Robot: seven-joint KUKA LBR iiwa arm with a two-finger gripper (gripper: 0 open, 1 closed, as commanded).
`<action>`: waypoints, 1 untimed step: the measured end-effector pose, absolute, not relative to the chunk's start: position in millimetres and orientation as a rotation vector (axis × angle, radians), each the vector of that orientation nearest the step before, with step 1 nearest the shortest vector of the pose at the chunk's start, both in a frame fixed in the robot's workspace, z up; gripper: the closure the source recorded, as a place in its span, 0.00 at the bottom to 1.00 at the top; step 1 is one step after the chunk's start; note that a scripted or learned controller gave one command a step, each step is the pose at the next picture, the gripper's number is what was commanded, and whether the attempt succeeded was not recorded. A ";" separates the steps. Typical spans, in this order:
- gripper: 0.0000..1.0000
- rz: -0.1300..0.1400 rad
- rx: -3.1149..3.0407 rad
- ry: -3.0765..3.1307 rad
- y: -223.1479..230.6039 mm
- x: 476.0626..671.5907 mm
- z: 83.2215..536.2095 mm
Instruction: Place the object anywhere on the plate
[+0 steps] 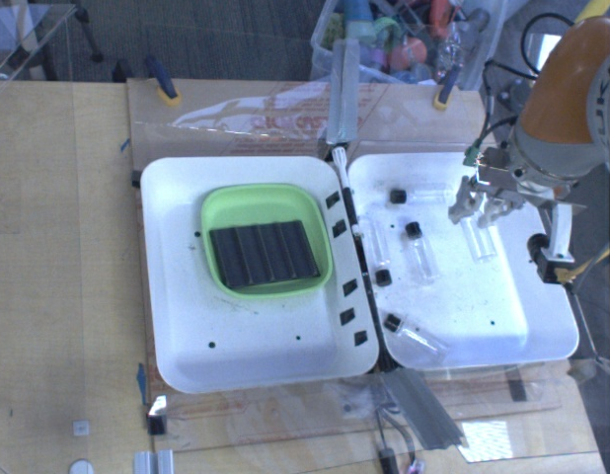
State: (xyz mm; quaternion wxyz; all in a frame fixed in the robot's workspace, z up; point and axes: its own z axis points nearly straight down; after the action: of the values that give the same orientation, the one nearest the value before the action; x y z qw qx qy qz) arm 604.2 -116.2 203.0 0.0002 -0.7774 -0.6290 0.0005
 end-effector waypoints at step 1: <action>0.00 0.001 -2.442 -1.976 -116.2 604.2 203.2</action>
State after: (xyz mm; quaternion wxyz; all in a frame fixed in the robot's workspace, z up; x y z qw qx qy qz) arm 604.2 -116.2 203.2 0.0001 -0.7774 -0.6290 0.0005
